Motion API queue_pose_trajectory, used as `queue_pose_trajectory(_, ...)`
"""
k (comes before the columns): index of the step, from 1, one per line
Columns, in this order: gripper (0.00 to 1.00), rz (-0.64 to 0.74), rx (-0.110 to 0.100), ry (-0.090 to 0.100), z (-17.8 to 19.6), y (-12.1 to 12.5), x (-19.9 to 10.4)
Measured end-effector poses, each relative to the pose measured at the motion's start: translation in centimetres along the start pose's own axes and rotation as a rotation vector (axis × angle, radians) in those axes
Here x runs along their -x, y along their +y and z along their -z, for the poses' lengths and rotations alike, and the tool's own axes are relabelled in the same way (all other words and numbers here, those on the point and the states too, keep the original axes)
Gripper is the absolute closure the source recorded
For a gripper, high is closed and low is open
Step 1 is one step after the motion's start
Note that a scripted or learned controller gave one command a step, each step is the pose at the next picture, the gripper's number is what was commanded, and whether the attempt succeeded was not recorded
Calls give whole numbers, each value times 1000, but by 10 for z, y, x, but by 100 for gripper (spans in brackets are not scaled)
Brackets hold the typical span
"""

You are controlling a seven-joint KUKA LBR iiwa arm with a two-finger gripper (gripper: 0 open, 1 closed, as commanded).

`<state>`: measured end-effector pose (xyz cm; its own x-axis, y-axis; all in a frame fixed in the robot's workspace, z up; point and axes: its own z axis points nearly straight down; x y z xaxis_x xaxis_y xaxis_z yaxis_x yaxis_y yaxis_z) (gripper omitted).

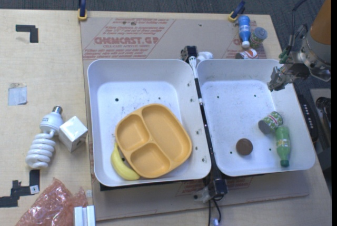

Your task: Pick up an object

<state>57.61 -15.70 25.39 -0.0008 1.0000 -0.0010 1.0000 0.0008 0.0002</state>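
Nearest the lens, at the front of the right bin [231,169], lie my likeliest targets: a green bottle [283,146] on its side along the right wall, a small can [270,121] touching its upper end, and a brown round disc [244,147] alone on the bin floor just left of them. From my remote station I see the claw [276,80] poised over that bin's far right rim, well apart from all three; whether it is parted or closed I cannot tell at this angle, and nothing shows in it. For a clean pick I judge the can or bottle the better choice, though they touch, so I would come down on the bottle's middle, fingers across its narrow width, clear of the wall. The disc looks flat and may slip. Across the divider, the left bin [100,114] holds a yellow divided plate [152,139] lying over a banana [122,165]. Beyond, on the worktop [42,77], rest a spiral light bulb [43,140], a white cube [73,133], a red mesh bag [52,204] and a blue-capped bottle [244,31] at the far edge.
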Motion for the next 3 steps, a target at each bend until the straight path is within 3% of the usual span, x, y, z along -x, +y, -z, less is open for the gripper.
queue_pose_trajectory(1, 0, 2, 1, -1, -59, 79, 43)
queue_pose_trajectory(2, 0, -2, 0, 1, -161, -3, -16)
queue_pose_trajectory(3, 0, 2, 2, -1, -92, 83, 58)
